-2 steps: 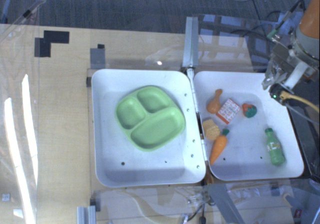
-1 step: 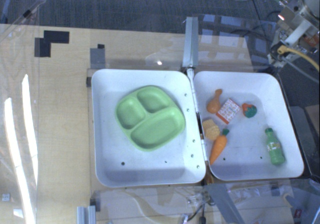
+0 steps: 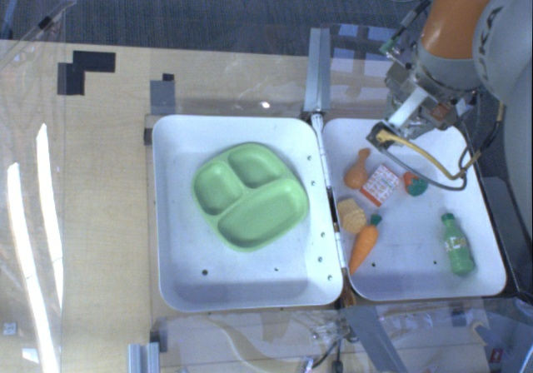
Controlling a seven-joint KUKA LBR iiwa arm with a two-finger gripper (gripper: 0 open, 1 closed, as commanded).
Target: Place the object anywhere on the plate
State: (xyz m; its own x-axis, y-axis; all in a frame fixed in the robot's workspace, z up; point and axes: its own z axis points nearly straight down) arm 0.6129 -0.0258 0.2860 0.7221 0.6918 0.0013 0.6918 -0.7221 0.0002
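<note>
A green divided plate (image 3: 250, 195) lies in the left white bin (image 3: 179, 267). Toy foods are spread over the right bin (image 3: 479, 280): a tan drumstick (image 3: 358, 168), a red-and-white box (image 3: 381, 184), a red-and-green strawberry (image 3: 415, 186), a beige biscuit (image 3: 352, 216), an orange carrot (image 3: 363, 246) and a green bottle (image 3: 456, 245). My gripper (image 3: 428, 112) hangs over the far edge of the right bin, above and behind the box and the strawberry. Nothing can be seen held in it.
A metal divider (image 3: 317, 72) runs between the two bins at the back. The wooden bench (image 3: 75, 213) stretches out to the left. The grey arm with its orange band (image 3: 456, 5) fills the top right corner.
</note>
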